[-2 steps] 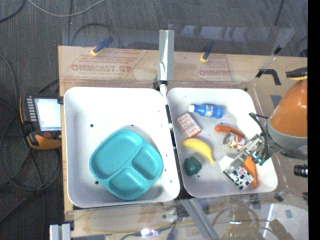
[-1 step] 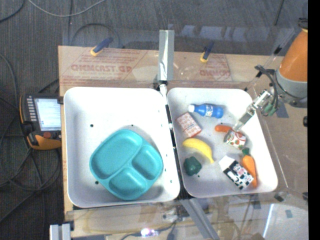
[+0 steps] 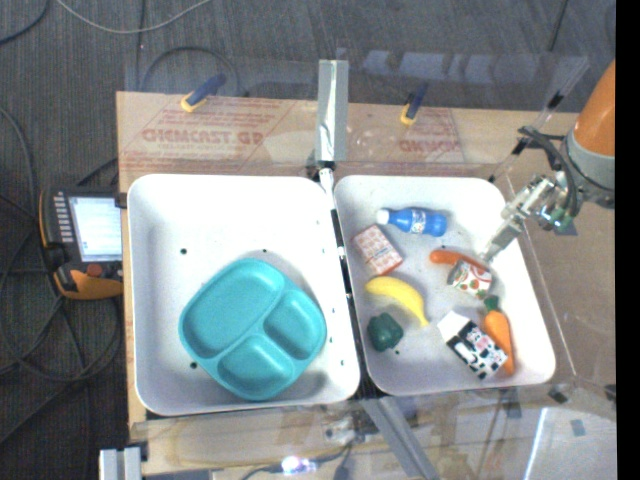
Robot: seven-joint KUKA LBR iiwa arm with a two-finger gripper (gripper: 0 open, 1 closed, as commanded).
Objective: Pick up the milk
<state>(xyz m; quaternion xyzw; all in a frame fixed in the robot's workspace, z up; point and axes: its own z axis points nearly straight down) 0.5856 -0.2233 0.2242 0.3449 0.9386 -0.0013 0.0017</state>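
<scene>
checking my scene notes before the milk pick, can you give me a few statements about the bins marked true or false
1. The teal divided plate lies in the left bin. True.
2. The banana lies in the left bin. False: it lies in the right bin.
3. The milk carton lies beside the carrot. True.
4. The blue bottle stands upright. False: it lies on its side.
5. The gripper is above the left bin. False: it is above the right bin.

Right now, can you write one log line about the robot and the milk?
task: pick up milk | gripper: right bin, over small carton | milk carton: lying near bin's front, beside carrot | held: nothing seen
</scene>
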